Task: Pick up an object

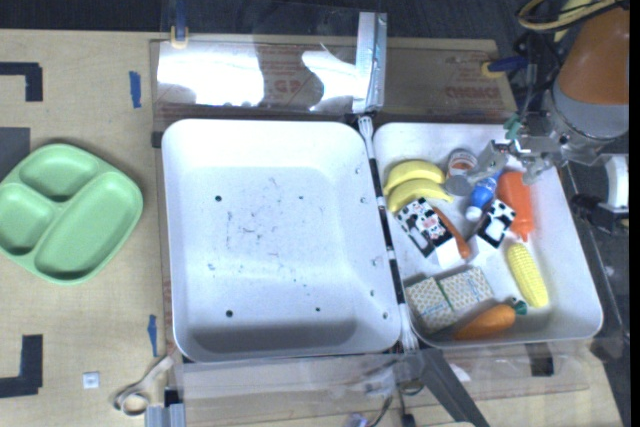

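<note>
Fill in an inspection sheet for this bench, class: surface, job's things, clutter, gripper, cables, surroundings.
Surface: wooden bench bearing left bin and right bin.
Job's things: in the right bin, banana, corn cob, orange carrot, blue bottle, patterned blocks.
Clutter: green divided plate left of the bins.
Gripper: gripper over the right bin's far edge.
Cables: yellow cable at the arm.
Surroundings: dark floor, stand legs.
</note>
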